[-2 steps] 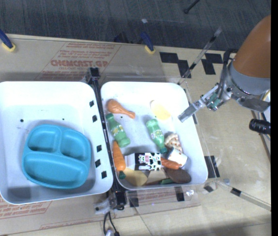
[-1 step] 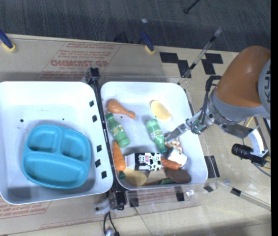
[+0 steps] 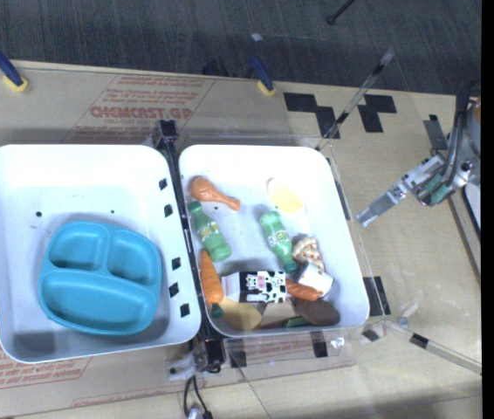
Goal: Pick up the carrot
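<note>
While the arm sits off to the right, I see the bench [image 3: 421, 278] stretching under two white bins set side by side. The left bin [image 3: 20, 182] holds a blue divided tray [image 3: 100, 276] lying flat toward its near half. The right bin [image 3: 330, 199] carries a jumble of toy food. The end effector [image 3: 369, 212] hangs outside that bin, just past its right wall and above the bench, with nothing between its fingers; I cannot tell whether they are spread or pressed together.

Inside the right bin, a cow-patterned carton [image 3: 264, 286] lies near the front wall, with a dark brown piece [image 3: 317, 311] beside it at the front right corner. Two green bottles lie tilted: one [image 3: 210, 232] near the left wall, the other [image 3: 275, 232] near the middle. A drumstick [image 3: 212, 192] rests toward the back left, a pale yellow piece [image 3: 286, 197] toward the back. The carrot [image 3: 209, 279] lies along the left wall, just in front of the left green bottle, well apart from the end effector.
</note>
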Controlling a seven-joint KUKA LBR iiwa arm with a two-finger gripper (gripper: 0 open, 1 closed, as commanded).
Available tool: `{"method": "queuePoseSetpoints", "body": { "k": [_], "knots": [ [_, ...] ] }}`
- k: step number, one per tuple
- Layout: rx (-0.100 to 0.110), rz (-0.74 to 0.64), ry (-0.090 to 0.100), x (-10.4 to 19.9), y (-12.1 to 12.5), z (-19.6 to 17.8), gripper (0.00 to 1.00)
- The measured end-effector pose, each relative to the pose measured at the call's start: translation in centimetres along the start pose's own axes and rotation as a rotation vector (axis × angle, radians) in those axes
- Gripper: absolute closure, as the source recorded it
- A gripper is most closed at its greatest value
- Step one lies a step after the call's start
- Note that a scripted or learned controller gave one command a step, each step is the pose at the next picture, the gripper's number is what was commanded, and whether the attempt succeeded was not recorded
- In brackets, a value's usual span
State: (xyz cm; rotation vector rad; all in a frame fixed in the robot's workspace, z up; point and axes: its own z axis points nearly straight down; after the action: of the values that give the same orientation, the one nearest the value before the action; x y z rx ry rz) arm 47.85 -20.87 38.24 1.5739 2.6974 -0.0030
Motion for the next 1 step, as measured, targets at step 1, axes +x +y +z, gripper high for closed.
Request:
{"method": "queuePoseSetpoints", "body": {
  "k": [1],
  "knots": [
    [0.019, 0.013, 0.028, 4.54, 4.18, 16.91, 0.0]
  ]
}}
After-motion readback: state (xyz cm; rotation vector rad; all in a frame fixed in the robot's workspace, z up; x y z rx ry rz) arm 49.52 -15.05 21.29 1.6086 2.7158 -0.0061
